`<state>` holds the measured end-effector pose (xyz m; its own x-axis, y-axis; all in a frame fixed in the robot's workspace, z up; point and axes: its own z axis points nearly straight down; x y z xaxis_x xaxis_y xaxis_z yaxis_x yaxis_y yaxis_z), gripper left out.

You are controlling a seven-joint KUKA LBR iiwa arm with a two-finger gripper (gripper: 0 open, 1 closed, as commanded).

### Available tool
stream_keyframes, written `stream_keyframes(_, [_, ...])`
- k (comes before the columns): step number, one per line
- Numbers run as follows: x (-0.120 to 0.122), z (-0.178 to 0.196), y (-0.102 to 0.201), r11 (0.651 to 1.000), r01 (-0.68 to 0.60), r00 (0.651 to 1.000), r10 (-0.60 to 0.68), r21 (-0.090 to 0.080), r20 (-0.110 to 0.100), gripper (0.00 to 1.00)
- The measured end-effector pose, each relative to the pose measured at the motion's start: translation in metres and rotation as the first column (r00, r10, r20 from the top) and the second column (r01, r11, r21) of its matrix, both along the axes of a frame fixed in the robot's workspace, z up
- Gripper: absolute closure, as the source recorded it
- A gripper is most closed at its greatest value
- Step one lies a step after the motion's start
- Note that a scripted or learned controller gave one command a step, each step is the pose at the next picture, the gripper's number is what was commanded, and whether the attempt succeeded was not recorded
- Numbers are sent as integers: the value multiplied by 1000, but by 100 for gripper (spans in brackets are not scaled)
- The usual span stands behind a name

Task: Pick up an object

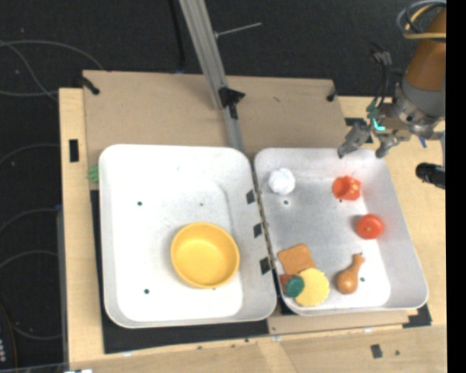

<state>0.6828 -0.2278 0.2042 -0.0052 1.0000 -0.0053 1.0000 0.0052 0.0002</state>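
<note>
1. My grey arm with its orange band [426, 67] came in from the right side and hung over the top right corner of the right white bin [404, 286].
2. My two-finger gripper [366, 143] was just above the bin's far rim. Its two dark fingers [351, 142] were spread apart, and nothing was between them.
3. The left white bin [132, 177] held one thing, a round yellow plastic bowl [205, 254], sitting near the bottom of that bin, a bit toward its right side.
4. The right bin held many small toys I could pick.
5. A small white lumpy thing [281, 181] lay near the top left of the right bin.
6. A small red round toy [346, 187] lay closest to my gripper, just below it, but not touching it.
7. A second red round toy [370, 225] lay a little lower and more to the right.
8. A brown pear-shaped toy with a thin neck [349, 275] lay near the bottom of the bin, tipped on its side.
9. A flat orange-brown square piece [297, 257] lay by the bin's left wall.
10. A round yellow bumpy toy [314, 286] sat just below that square, touching it.
11. A small green round piece [294, 285] sat right beside the yellow toy, on its left.
12. A thin silver metal pole [206, 45] slanted up from between the two bins.
</note>
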Motion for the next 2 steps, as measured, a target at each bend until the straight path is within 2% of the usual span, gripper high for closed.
stream_keyframes(1, [-5,-60,5,1000,-3,1000,3,2,-5,0])
stream_keyframes(2, [-4,-103,4,1000,-4,1000,4,2,-3,0])
